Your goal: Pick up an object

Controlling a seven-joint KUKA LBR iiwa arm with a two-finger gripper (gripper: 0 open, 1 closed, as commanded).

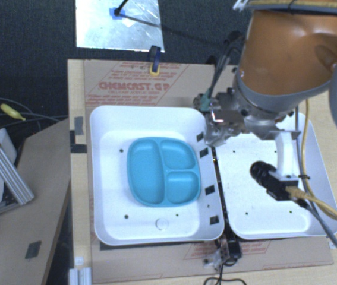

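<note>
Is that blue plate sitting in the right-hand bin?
No, the plate lies flat in the left bin, as the camera sees it.

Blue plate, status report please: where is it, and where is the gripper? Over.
Gripper over the seam between the bins, far end. Blue plate flat in left bin, apart from gripper. Nothing on top of it.

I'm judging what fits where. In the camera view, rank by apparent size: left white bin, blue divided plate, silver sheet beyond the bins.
1. left white bin
2. blue divided plate and silver sheet: look alike, unranked
</note>
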